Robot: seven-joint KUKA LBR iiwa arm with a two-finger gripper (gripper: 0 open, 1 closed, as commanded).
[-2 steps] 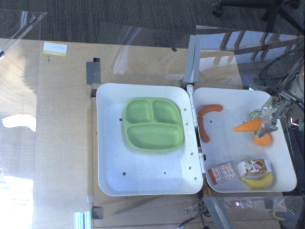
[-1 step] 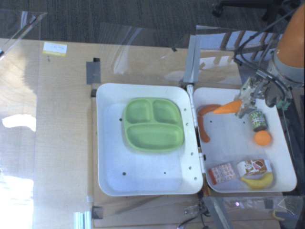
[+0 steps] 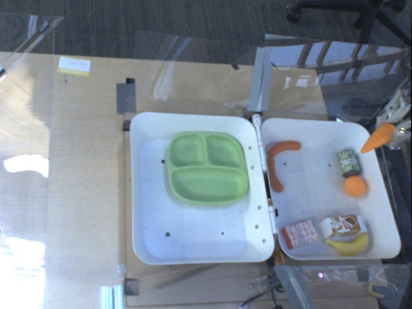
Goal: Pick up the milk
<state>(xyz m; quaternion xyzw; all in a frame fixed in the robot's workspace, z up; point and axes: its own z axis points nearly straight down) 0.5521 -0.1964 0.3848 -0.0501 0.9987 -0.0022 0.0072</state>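
Lying on its side near the front edge of the right-hand shallow white bin [image 3: 380, 192], the small white milk carton with a brown-and-red printed face [image 3: 344, 224] sits just above a yellow banana [image 3: 349, 244], the two touching or nearly so. Just to its left lies a flat red-and-white packet [image 3: 300, 233], close beside it. Further back in the same bin there is a round orange fruit [image 3: 355, 186], and right behind that a small green-labelled can with a dark top [image 3: 348, 163]. Toward the bin's left wall two reddish-orange sausages [image 3: 277, 161] meet at a corner, one running along the back, the other pointing toward the front. An orange carrot [image 3: 377, 138] rests tilted over the bin's far right rim.

The left-hand shallow white bin [image 3: 193, 243] holds a pale green plastic tray with three compartments [image 3: 206, 168], set toward the back of it. Both bins stand side by side on the light wooden bench [image 3: 77, 172].

At the right edge, a pale bit of machinery [image 3: 398, 111] pokes in just above the carrot, well apart from the milk carton; from here I cannot tell whether it is the gripper, nor how it stands.
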